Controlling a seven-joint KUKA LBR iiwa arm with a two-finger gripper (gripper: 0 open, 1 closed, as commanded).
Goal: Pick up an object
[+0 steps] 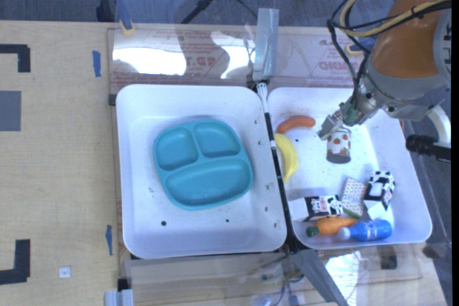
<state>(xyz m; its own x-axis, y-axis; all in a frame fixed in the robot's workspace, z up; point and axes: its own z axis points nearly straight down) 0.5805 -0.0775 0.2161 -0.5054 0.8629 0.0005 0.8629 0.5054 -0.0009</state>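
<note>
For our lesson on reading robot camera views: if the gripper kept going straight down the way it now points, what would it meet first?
Most likely the small red and white cup standing in the right bin, just under the gripper. From this slanted view depth is unclear, so the gripper may already be touching it.

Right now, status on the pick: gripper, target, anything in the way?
Gripper over right bin, directly above small red-and-white jar. Nothing seen between the fingers. Hot dog and banana lie to the jar's left, apart from it.

Bare bin floor (315, 172) lies below-left of the fingers (331, 127); small jar (338, 145) just beneath, sausage (295, 123) and banana (288, 156) leftward obstruct.
</note>
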